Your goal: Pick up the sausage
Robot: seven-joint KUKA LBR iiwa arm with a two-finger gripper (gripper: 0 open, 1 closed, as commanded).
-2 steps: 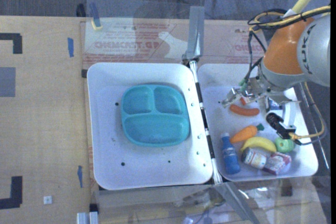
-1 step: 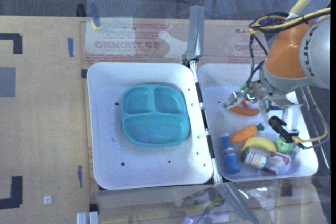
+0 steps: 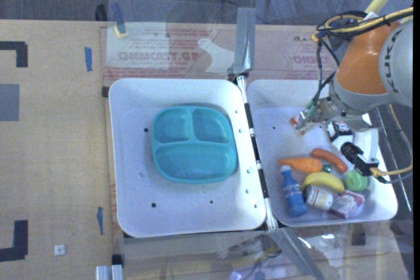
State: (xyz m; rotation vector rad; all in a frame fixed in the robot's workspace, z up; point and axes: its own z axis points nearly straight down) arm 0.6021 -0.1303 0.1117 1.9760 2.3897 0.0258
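Sausage (image 3: 327, 158) lies just below-right of the hand (image 3: 319, 116), long axis running upper-left to lower-right, next to carrot (image 3: 300, 164). Hand's state: can't tell, prob. empty.

One fixed camera looked down at a slant from above the tabletop (image 3: 52, 141), far enough to take in both white bins (image 3: 125, 160) side by side, the arm (image 3: 367, 69) entering from the right.
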